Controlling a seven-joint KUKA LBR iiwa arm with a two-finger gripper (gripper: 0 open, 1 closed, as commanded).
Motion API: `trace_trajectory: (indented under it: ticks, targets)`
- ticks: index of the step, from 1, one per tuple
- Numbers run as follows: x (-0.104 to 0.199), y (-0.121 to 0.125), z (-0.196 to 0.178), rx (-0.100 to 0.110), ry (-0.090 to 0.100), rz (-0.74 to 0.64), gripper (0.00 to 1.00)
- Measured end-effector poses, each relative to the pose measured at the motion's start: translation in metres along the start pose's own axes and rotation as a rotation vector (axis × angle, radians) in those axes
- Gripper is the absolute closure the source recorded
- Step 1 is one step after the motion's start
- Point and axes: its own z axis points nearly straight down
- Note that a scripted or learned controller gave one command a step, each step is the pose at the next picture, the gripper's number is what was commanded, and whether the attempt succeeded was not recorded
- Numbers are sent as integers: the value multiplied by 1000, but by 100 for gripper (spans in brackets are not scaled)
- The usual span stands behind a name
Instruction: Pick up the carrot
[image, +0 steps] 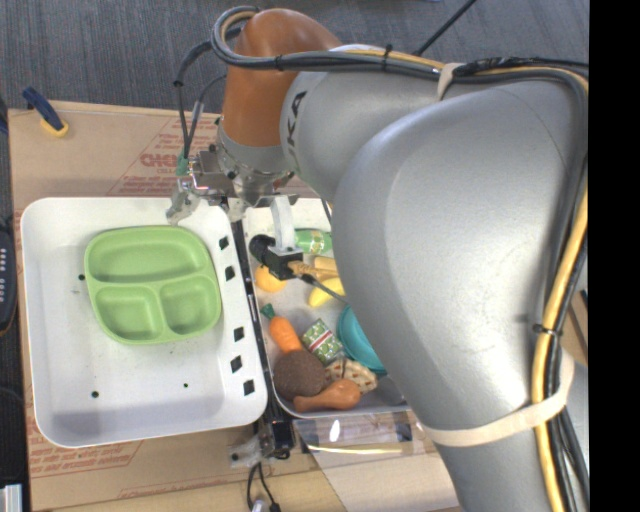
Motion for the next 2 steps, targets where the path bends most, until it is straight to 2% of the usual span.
trace_trajectory:
  ticks: [1,2]
  targets:
    - [24,2,92,-5,6,-65,0]
    - [12,1,-218,-15,1,52,0]
